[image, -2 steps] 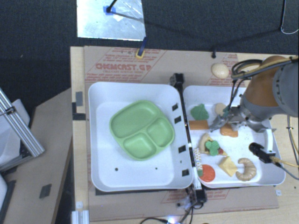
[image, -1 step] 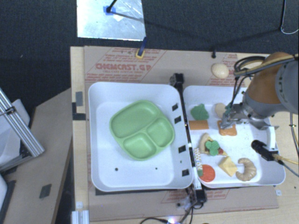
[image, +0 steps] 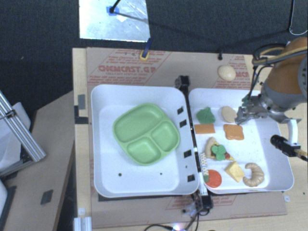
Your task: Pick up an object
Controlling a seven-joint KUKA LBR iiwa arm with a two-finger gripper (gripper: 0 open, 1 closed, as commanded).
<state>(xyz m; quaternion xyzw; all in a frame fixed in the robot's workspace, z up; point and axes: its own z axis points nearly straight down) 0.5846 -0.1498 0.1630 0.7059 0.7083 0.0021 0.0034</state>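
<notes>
Because the toy foods lie loose in the right bin (image: 284, 174), the gripper (image: 240, 115) hangs low near its far edge, just beside the pale round piece (image: 228, 113), nothing visibly between its tips; their spread is unclear.

Green divided plate (image: 147, 134) in left bin (image: 103, 143), toy foods in right bin (image: 274, 158), gripper (image: 240, 115) beside beige egg (image: 228, 113)
</notes>
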